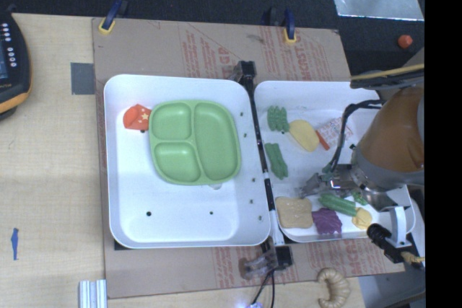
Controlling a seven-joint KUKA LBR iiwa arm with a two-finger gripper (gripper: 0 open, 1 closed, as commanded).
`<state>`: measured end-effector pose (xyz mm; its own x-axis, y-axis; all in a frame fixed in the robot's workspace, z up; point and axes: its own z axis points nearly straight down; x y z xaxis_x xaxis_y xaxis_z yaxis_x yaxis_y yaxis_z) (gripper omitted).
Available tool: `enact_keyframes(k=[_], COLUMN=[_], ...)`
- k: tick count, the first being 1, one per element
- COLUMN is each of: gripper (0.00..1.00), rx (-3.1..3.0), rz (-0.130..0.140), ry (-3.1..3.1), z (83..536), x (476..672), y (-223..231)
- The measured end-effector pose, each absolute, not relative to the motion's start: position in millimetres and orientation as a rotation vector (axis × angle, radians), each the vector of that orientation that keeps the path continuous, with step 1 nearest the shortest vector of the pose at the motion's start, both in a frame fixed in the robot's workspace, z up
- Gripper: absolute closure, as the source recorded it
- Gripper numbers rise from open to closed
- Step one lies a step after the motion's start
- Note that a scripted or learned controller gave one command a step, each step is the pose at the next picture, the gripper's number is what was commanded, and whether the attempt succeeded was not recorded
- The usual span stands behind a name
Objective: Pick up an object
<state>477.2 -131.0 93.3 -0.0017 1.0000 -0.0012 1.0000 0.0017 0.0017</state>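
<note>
1. On the far left I see a dark controller device (10, 61) with buttons, lying on the wooden bench (50, 177).
2. The left bin (130, 223) holds a green divided plate (195, 142) with three compartments. A small red object (136, 117) lies just beside the plate's upper left edge, touching it or nearly so.
3. Two clamps, one yellow (110, 16) and one blue-yellow (289, 25), sit on the far edge of the cardboard sheet (188, 47) under the bins.
4. In the right bin (317, 89), near its left wall, lie two green ridged pieces: one upper (277, 117) and one lower (276, 159).
5. Next to the upper piece is a yellow oval object (304, 135), and a thin red-orange piece (323, 141) touches its right side.
6. At the near edge of this bin I see a tan bread-like slice (294, 212), and just beside it a purple bunch (328, 221).
7. The gripper (326, 185) is low over the right bin, above a long green object (339, 203) that lies beside a small yellow piece (362, 217). I cannot tell if the fingers are spread or pressed together, and I see no object between them.
8. The arm (393, 141) comes in from the right.
</note>
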Motion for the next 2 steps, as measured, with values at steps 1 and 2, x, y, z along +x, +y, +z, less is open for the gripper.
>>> enact_keyframes(k=[1,2], gripper=[1.00,1.00], rx=[2.215,2.213], rz=[-0.005,0.004], ry=[2.231,2.222], z=[102.2,196.9], x=[475.8,500.0], y=[-131.1,-140.6])
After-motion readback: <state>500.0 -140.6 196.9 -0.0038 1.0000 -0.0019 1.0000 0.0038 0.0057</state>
